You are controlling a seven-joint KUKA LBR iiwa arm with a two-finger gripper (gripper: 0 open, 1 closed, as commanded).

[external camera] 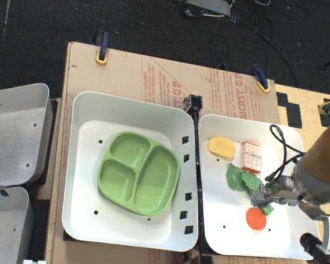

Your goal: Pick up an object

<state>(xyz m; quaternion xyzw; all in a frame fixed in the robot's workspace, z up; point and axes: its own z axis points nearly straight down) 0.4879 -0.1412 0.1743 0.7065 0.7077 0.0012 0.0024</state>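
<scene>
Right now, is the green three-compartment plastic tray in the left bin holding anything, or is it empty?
Empty. The green three-compartment plastic tray lies flat in the left white bin, and all three of its compartments show only bare green plastic.

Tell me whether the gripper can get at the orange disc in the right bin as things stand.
Probably yes. The gripper hangs just above the orange disc, which lies flat on bare bin floor, apart from the green toy beside it.

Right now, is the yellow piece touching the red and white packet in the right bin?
Apart. The camera view shows a strip of bare white bin floor between the yellow piece and the red and white packet.
</scene>
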